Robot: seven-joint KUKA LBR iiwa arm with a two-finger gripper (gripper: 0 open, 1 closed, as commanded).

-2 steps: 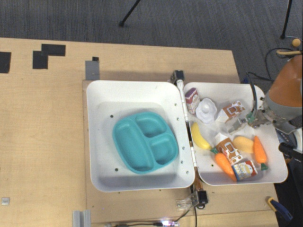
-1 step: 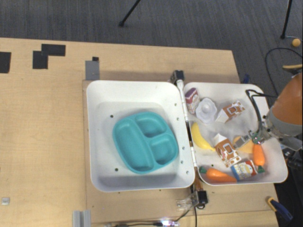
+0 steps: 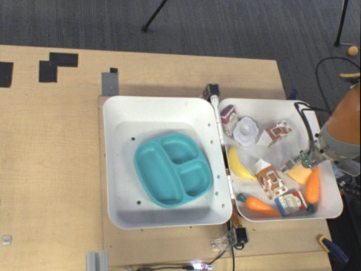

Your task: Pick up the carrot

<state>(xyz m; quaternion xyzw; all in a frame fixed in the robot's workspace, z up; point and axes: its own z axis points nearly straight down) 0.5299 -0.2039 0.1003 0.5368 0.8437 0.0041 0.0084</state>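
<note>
Bench [image 3: 51, 168]: light wood, runs along the near edge, carries both bins side by side.
Left bin [image 3: 115, 168]: white, shallow, holds one item.
Right bin [image 3: 333, 205]: white, shallow, touching the left bin along the middle seam, cluttered with toy food.
Arm [image 3: 344, 123]: enters from the right edge, orange section over the right bin's far-right wall.
Plate [image 3: 172, 168]: teal, three compartments, sits slightly tilted in the middle of the left bin.
Gripper [image 3: 303, 161]: down in the right bin's right half, just above the cheese and the top end of the second carrot. Open or closed: cannot tell, too small and cluttered.
Carrot [image 3: 260, 206]: orange, tapered, green stub at its left end, lying flat near the right bin's front wall, left of the juice box.
Second carrot [image 3: 312, 186]: orange, same look, lying roughly front-to-back by the bin's right wall, its top end near the gripper. Contact with the gripper: cannot tell.
Banana [image 3: 240, 166]: yellow, by the bin's left wall.
Carton [image 3: 269, 179]: brown and white, between banana and cheese.
Juice box [image 3: 291, 202]: front of the bin, between the two carrots.
Cup [image 3: 246, 132]: clear plastic, toward the back of the bin.
Cheese [image 3: 299, 174]: yellow wedge, just beside the second carrot.
</note>
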